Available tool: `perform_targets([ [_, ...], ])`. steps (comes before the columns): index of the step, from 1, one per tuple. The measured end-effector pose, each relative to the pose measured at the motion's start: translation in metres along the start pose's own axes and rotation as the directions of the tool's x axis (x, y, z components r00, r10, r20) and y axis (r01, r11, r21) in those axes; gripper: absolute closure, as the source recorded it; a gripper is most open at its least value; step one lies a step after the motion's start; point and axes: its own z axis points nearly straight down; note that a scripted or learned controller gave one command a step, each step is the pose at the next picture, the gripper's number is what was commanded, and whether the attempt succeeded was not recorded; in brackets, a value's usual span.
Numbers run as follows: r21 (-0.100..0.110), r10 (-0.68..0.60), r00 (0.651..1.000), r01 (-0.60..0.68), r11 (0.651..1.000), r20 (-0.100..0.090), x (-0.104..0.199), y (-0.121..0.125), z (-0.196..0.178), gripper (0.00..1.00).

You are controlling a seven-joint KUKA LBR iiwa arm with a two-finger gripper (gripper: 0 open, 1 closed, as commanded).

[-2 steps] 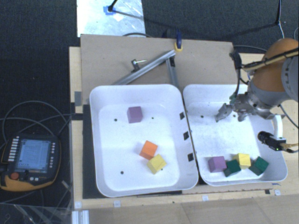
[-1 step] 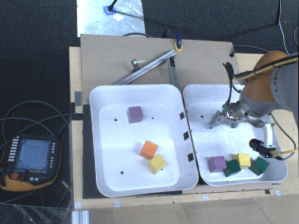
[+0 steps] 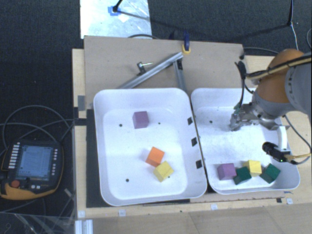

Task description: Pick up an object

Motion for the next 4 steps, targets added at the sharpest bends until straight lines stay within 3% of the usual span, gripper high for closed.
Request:
perform_targets([
  [3,-0.003,0.0,1.0,0.0,1.0,0.001,-0.003,0.015,-0.143,1.0],
  [4,0.003,-0.003,1.0,0.003,1.0,-0.002,0.042,-0.004,-0.147,1.0],
])
